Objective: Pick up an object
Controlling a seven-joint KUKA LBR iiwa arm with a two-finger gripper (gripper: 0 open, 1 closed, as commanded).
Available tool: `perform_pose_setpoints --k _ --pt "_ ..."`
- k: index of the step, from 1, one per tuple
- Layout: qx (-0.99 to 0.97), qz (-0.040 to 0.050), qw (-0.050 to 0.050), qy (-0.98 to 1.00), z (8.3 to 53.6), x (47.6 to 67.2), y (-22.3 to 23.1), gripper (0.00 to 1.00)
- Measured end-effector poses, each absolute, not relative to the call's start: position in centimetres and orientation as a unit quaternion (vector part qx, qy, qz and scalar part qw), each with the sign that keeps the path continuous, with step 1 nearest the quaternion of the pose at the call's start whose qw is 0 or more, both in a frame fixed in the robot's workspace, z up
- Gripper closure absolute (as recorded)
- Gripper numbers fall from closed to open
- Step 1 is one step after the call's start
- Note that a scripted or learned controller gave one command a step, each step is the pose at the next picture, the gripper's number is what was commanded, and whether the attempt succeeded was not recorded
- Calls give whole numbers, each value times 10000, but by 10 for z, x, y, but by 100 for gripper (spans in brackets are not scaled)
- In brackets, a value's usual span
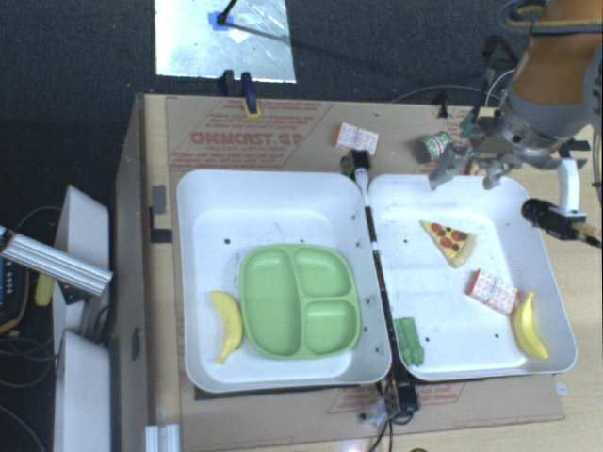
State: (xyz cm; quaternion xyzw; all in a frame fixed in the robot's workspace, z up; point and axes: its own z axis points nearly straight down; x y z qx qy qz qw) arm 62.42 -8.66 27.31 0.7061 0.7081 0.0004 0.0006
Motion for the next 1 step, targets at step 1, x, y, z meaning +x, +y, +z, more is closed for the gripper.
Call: perform_pose_setpoints --k 1 --pt "7065 -1 10 7077 219 611 -141 0"
